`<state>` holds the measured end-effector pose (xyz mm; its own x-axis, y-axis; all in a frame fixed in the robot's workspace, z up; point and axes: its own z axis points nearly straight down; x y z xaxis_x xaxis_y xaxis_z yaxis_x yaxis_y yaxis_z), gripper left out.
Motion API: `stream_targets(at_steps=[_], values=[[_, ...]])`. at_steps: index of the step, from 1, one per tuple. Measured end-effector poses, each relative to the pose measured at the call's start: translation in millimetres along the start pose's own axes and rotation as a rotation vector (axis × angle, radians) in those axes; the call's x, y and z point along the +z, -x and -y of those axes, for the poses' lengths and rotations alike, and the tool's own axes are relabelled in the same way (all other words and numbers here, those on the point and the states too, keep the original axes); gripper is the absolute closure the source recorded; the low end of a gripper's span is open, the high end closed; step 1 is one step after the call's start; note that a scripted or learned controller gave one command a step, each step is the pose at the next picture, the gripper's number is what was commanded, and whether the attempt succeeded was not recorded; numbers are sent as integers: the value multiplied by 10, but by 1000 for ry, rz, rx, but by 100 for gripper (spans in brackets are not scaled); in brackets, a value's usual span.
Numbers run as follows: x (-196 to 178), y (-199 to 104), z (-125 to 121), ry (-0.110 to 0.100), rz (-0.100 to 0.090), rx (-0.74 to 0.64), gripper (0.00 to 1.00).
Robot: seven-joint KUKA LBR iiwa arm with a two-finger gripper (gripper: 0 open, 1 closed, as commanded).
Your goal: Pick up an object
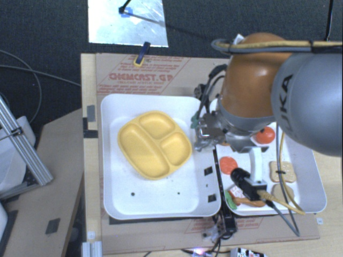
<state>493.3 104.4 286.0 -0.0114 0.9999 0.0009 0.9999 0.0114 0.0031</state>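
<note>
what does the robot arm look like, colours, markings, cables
The arm is a thick, rounded grey body with dark lettering on its shell and a glossy orange band above the wrist. Below the band sits a grey metal wrist section. A yellow-and-black cable runs across the top of the band, and dark thin cables loop down its left side.

Place: a robotics lab test cell.
Arm: grey industrial arm [300,100] over two white bins [112,197].
Surface: cardboard sheet [144,76] on the desk [59,143].
Surroundings: aluminium framing [21,149], loose cables [32,74], dark carpet [43,20].
</note>
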Motion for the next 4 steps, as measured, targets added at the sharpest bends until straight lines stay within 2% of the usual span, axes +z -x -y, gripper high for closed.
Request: stream_targets(at_steps=[2, 3, 4], values=[[-207, -3, -16, 3, 0, -11, 100], [-119, -129, -320, 0, 1, 5, 100], [-1648, -199, -122, 16, -6, 5, 100]])
